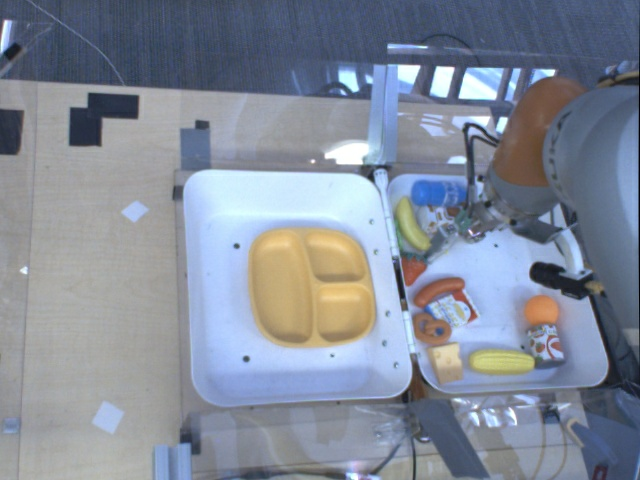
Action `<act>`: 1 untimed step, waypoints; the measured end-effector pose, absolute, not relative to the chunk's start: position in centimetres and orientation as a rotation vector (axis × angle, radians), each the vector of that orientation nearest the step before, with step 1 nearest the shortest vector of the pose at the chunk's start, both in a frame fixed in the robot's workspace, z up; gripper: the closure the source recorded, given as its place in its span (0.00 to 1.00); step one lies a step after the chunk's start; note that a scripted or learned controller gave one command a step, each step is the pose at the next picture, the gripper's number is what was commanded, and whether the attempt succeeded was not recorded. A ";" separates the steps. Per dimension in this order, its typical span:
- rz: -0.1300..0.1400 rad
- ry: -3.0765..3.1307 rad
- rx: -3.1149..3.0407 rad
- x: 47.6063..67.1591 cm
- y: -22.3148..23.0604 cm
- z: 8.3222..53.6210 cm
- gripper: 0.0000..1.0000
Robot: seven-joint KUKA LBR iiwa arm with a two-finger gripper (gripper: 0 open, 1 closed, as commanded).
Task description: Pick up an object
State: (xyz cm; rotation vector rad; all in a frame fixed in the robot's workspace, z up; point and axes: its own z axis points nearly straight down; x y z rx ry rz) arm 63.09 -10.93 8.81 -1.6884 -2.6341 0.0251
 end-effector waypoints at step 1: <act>0.016 -2.660 -1.688 63.6 -10.9 10.2 1.00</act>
